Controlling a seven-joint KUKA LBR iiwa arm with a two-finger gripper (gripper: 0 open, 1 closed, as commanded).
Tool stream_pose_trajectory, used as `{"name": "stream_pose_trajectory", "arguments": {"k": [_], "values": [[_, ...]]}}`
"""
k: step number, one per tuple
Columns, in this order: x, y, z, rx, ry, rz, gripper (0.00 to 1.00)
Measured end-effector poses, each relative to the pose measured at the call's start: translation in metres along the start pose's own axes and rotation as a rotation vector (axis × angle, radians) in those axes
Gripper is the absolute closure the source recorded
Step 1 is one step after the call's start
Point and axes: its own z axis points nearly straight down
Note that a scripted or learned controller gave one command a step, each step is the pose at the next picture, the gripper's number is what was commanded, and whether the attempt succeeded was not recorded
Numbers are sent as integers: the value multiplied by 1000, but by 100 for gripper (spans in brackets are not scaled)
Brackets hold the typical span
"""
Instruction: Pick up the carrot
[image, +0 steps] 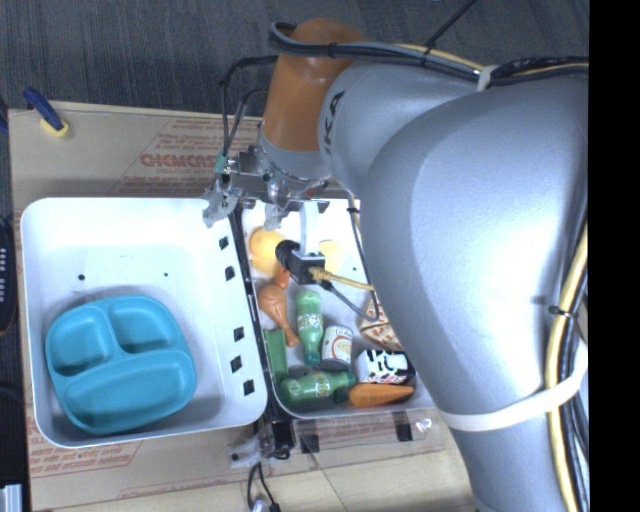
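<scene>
Grey arm (470, 250) crosses my feed, claw (243, 200) at the wall between the bins (250, 350), grip I cannot tell, carrot (380, 394) lying well apart from it.

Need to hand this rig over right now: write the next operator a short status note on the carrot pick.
Gripper: over the far end of the wall between the two bins, well away from the carrot.
Carrot: lying at the near edge of the right-hand bin, beside a green bottle.
Done: nothing yet; the carrot is not picked up.
Left: move to the carrot, grasp it, lift it.
</scene>
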Motion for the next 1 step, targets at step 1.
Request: {"name": "stream_pose_trajectory", "arguments": {"k": [1], "values": [[66, -1, 28, -2, 1, 163, 0]]}}
